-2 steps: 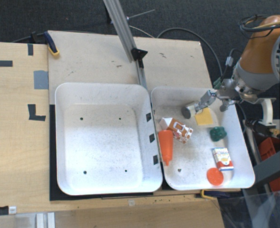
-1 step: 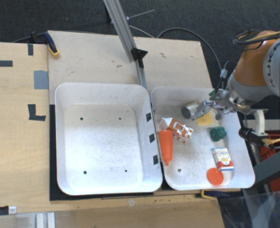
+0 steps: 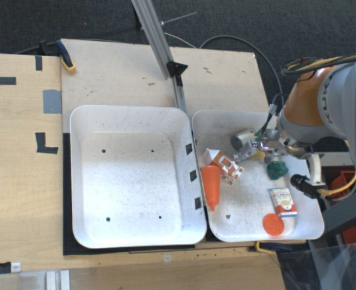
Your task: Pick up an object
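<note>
The grey arm with its orange band reached in from the right, and the gripper was low over the right bin, near the middle of its back half. How wide its claw stood, I could not tell, because the parts there were small and blurred. Just beside the gripper, toward the bin's back edge, lay a small pale cylinder. A dark green object lay near the bin's right edge, close below the wrist. By the left wall lay an orange carrot-shaped object, and touching its upper end was a white and orange box. Near the front right corner sat a small printed carton and just in front of it an orange disc. The left bin stood beside, touching the right one.
</note>
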Robot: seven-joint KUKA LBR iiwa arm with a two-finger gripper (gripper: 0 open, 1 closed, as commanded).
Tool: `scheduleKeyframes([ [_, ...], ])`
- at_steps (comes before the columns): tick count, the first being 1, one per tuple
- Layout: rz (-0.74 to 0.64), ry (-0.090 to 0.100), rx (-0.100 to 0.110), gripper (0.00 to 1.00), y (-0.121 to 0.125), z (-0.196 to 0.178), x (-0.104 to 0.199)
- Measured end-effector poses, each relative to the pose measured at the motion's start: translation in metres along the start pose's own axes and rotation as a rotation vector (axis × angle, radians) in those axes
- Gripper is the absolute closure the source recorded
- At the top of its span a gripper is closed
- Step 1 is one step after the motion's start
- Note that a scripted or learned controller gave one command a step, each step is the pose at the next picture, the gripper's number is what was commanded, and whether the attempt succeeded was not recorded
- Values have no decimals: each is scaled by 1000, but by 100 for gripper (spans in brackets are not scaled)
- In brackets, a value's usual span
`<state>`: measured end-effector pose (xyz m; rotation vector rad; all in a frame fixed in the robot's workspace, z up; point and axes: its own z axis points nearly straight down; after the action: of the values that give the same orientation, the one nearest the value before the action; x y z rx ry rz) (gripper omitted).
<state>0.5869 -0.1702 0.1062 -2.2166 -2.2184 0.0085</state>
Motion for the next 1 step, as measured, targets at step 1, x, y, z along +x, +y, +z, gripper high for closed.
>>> scheduleKeyframes([
  [1, -1, 0, -5, 100, 2, -14, 0],
])
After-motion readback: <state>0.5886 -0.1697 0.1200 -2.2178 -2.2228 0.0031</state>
